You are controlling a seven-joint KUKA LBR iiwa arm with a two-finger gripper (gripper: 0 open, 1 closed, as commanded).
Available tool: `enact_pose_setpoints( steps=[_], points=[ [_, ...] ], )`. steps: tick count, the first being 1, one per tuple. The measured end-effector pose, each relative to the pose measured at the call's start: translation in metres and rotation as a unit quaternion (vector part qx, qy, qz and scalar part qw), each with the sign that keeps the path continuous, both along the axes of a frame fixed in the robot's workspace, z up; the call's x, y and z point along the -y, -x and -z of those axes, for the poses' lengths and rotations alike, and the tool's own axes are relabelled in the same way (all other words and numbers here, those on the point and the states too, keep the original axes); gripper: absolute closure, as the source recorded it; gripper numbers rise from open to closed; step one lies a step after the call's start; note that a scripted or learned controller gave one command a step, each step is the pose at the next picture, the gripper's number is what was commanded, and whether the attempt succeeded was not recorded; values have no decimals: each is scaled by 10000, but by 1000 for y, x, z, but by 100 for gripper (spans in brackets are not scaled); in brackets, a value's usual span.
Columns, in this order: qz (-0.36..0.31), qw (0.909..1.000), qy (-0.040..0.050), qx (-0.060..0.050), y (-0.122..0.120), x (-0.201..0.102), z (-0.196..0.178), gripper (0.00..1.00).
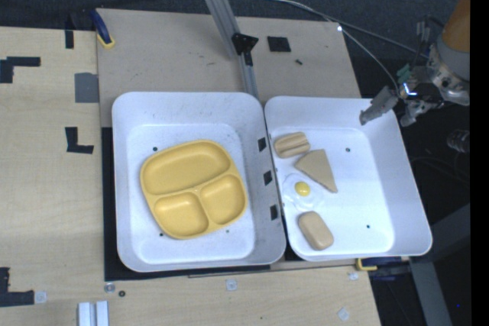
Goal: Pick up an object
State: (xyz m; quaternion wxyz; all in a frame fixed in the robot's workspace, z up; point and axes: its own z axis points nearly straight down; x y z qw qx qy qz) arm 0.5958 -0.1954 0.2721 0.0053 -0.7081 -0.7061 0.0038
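Observation:
The right bin (382, 187) holds a tan bread roll (291, 143), a tan wedge (318, 168), a fried egg (302, 191) and a tan oblong loaf (315, 230), all along its left side. My gripper (393, 112) hovers over the bin's upper right corner, well away from these items. Its fingers stand apart, one grey finger (374, 109) pointing down-left over the rim, and nothing sits between them. The orange-banded wrist shows at the far right.
The left bin (130, 164) holds a yellow three-compartment plate (193, 188). A slanted metal pole (221, 4) runs down to the gap between the bins. Cables cross the dark floor at the back. The right bin's middle and right side are bare white floor.

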Motion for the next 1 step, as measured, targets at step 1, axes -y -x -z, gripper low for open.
enact_pose_setpoints(
  steps=[1],
  points=[
    [-18,10000,13,60,-2,-1,-8,0]
  ],
)
